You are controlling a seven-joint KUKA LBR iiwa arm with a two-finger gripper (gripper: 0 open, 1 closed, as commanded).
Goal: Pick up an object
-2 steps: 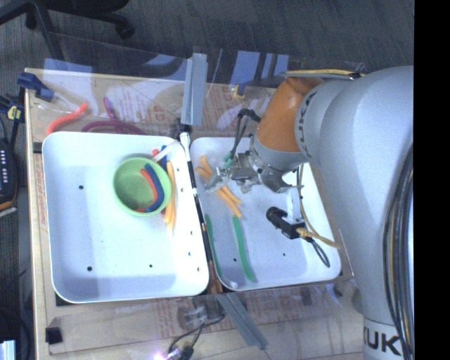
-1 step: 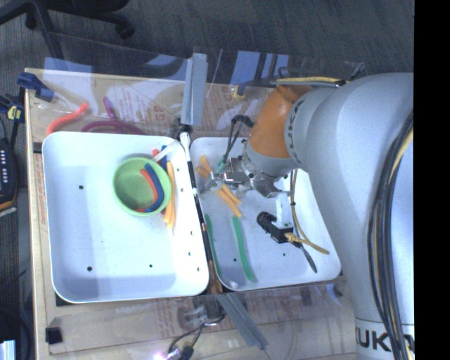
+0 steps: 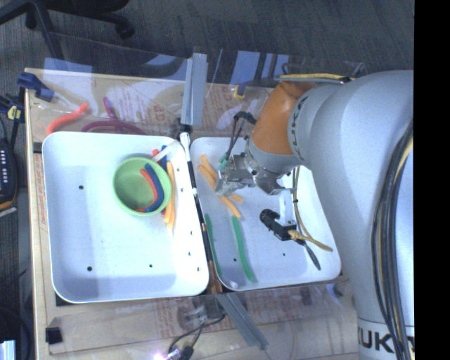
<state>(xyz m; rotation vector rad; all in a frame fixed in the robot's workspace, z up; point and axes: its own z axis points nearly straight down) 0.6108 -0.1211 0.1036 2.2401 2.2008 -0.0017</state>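
Camera view: orange strips [image 3: 230, 202] just beside the gripper [image 3: 226, 184], right bin [image 3: 325, 261].

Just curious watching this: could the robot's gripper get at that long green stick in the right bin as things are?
Probably yes. The green stick lies flat on the right bin floor with nothing on top of it, and the gripper hangs just above, over the orange pieces.

a pale wooden bench [image 3: 105, 320] stands on dark grey carpet [image 3: 211, 28], with a chair base [image 3: 105, 21] behind it.
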